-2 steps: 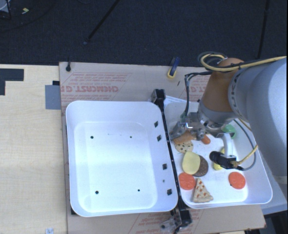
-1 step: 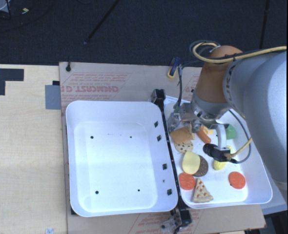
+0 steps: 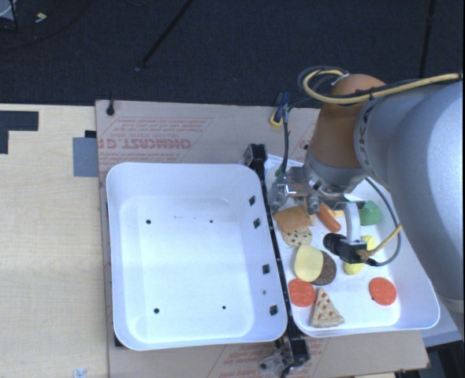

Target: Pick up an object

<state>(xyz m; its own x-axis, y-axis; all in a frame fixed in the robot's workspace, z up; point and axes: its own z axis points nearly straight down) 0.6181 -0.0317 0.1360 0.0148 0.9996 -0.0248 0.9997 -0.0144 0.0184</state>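
Observation:
My gripper (image 3: 298, 193) hangs low over the upper left of the right bin (image 3: 412, 315), just above a brown bread piece (image 3: 292, 217). A speckled cookie (image 3: 297, 237) lies under the bread, and an orange carrot (image 3: 329, 219) lies to its right. Further down are a yellow oval (image 3: 308, 263) resting against a dark brown disc (image 3: 327, 269), a red disc (image 3: 301, 292) and a pizza slice (image 3: 325, 310). A second red disc (image 3: 383, 290) sits at the lower right. The arm hides part of a green piece (image 3: 369, 213).
The left bin (image 3: 118, 211) stands beside the right one, their walls meeting at a ridge with black clips (image 3: 265, 235). Both rest on a cardboard sheet (image 3: 161, 136) on the wooden bench. The grey arm covers the right bin's upper right.

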